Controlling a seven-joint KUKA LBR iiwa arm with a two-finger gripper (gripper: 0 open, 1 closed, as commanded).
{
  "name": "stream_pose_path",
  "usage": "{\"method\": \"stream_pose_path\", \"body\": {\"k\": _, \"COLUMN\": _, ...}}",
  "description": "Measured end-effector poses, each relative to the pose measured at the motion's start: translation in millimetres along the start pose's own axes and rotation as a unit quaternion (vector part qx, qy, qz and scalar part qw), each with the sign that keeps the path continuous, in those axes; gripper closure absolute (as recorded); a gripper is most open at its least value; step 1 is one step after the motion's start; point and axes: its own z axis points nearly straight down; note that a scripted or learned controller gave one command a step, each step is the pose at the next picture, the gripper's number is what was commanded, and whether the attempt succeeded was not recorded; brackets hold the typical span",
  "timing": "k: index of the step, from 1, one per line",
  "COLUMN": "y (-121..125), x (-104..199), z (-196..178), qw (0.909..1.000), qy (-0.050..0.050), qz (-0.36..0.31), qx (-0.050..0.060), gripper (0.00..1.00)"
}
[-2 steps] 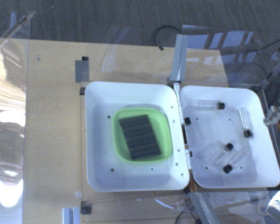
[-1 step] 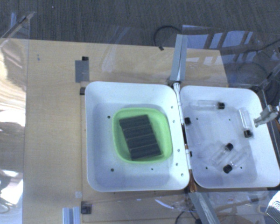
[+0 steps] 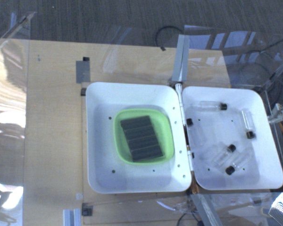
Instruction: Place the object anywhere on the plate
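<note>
Bench [image 3: 47, 140] of pale wood nearest me, glare across its left. Left bin [image 3: 99, 126] holds green plate [image 3: 120, 140] bearing a dark ribbed block [image 3: 141, 139]. Right bin [image 3: 262, 140]: clear black-capped vials [image 3: 212, 106] scattered. Beyond, dark carpet [image 3: 108, 8]. I cannot tell the gripper's state.

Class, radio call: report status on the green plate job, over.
Green square plate in left white bin, dark ridged block lying on it. Four clear black-capped vials loose in right white bin, e.g.. Nothing blocking the plate.
</note>
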Motion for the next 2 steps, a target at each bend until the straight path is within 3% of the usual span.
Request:
{"method": "stream_pose_path", "body": {"k": 1, "y": -1.7, "x": 78.2, "z": 125.2, "qw": 0.9995, "qy": 0.005, "qz": -0.03, "qx": 0.008, "gripper": 1.0}}
{"method": "stream_pose_path", "body": {"k": 2, "y": -1.8, "x": 78.0, "z": 125.0, "qw": 0.9995, "qy": 0.005, "qz": -0.03, "qx": 0.008, "gripper": 0.0}}
